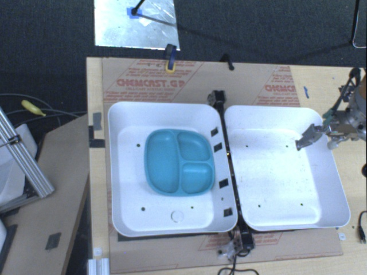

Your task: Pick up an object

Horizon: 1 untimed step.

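Observation:
A blue divided plate (178, 161) with three compartments lies flat in the middle of the left white bin (123, 176). My gripper (309, 135) hangs over the upper right part of the right white bin (330, 211), far to the right of the plate. One grey finger (306, 137) points down and left toward the bin floor. Nothing shows between the fingers.
Black clips (221, 165) run along the seam between the two bins. A cardboard sheet (155, 82) lies under the bins. A yellow clamp (170, 59) sits at the cardboard's far edge. A metal frame (23, 159) stands at the left.

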Tool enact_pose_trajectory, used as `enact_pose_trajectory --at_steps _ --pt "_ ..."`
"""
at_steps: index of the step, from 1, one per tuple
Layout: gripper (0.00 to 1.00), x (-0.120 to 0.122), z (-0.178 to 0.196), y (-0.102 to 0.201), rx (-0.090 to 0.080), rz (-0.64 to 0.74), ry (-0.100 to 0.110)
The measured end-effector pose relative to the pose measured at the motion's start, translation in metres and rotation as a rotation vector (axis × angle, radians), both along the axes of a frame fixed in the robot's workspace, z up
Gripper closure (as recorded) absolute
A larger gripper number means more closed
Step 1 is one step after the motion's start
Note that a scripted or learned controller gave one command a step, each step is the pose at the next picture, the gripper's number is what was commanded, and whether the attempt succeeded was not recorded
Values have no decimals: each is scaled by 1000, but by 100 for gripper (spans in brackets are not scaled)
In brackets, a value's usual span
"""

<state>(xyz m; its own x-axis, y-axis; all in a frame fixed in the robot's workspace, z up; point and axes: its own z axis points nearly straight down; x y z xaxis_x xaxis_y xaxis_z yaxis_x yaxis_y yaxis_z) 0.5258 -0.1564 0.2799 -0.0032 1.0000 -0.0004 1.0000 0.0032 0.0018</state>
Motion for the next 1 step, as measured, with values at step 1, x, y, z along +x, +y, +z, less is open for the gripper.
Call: enact_pose_trajectory --at_steps 1 --pt "0 -37 -117 -15 3 -5 12"
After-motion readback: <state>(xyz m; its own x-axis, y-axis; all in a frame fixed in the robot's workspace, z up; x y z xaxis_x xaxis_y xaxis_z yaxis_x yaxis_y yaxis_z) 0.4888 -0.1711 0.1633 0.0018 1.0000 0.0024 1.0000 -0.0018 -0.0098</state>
